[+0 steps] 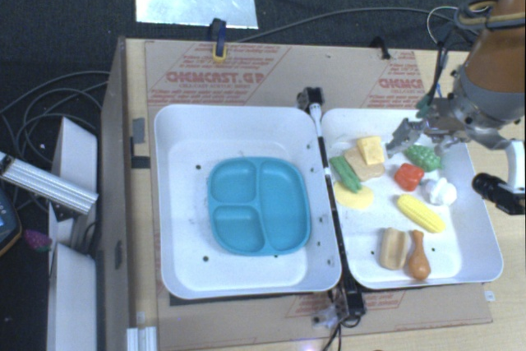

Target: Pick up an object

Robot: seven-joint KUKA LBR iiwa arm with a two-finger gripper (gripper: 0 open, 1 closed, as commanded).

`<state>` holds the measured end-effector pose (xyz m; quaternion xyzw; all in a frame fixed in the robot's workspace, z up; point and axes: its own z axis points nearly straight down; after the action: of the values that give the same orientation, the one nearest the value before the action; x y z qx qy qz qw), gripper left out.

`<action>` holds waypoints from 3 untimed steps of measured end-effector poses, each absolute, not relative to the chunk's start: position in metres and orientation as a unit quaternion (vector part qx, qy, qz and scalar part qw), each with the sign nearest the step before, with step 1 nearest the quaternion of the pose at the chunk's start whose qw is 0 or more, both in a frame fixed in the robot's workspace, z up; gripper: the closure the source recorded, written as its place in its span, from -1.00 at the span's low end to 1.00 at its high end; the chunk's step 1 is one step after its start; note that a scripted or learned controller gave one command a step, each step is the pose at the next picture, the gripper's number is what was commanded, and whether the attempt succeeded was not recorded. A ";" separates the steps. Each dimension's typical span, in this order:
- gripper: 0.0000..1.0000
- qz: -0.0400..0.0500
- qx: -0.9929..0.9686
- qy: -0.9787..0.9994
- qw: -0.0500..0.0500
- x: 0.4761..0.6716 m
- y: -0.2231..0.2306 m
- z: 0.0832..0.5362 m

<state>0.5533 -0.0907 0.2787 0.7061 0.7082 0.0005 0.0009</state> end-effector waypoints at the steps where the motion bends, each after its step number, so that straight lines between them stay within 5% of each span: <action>1: -1.00 -0.001 0.707 0.707 0.000 0.574 -0.159 0.160; 2: -1.00 0.000 0.707 0.707 0.001 0.582 -0.175 0.084; 3: -1.00 0.001 0.707 0.708 0.001 0.607 -0.195 0.085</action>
<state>0.6066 -0.1953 0.0850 0.7067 0.7075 0.0007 0.0015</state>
